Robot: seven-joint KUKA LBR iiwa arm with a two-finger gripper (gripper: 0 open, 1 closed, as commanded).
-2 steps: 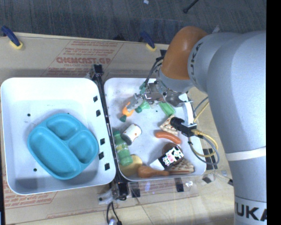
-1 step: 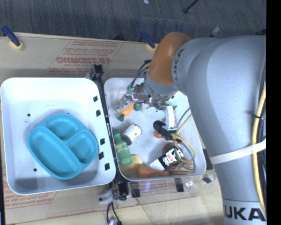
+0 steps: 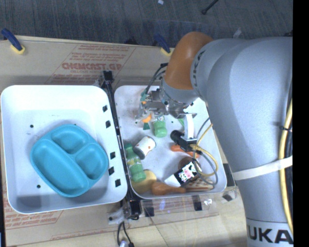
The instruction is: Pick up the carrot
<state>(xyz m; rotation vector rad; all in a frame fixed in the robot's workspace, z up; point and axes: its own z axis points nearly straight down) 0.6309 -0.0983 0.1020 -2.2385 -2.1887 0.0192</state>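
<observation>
Leftmost, the blue plate (image 3: 67, 160) sits in its bin (image 3: 20, 102). Rightward, the gripper (image 3: 155, 108) hangs over crowded toys; I cannot tell its state. Likely the carrot (image 3: 167, 189) lies near the front wall, so neighbours could block a grab.

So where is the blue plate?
The blue plate lies in the left bin, toward its near side, across the divider from the toys in the right bin.

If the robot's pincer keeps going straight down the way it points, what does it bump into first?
Probably the small green toy just below the pincer, with a little orange piece right beside it, both on the right bin floor. Depth is hard to judge from this slanted view, so that is a guess.
</observation>
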